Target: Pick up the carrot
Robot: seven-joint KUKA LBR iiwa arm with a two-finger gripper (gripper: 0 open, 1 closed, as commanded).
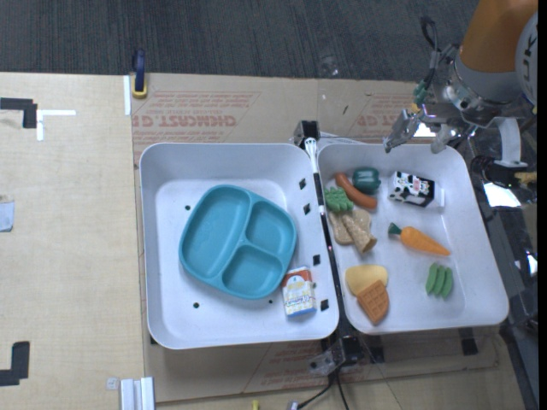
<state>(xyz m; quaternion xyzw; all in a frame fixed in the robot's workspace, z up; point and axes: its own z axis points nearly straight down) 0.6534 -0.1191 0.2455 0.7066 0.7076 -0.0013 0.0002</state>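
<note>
Camera view shows the gripper (419, 132) in the upper right of the frame, above the far rim of the right bin (479, 254). Its two fingers stand clearly apart, so the claw is wide, and nothing is between them. I judge that it is held up there because the grasp is not yet begun: from this height it can come down on a target without touching the other toys.

The carrot (419, 240) lies flat on the floor of the right bin, in the right middle of the frame. Its green top points to the upper left and its orange tip to the lower right, so the long axis runs on a slight diagonal, nearer to the horizontal of the picture. It lies apart from its neighbours: a black-and-white box (413, 189) is above it, a green pea pod (439, 280) below right, a yellow and orange food piece (369, 290) below left. This free space is probably good for a grasp across the short width. The left bin (162, 254) bears a blue divided plate (238, 241) and a small carton (299, 292).
</note>
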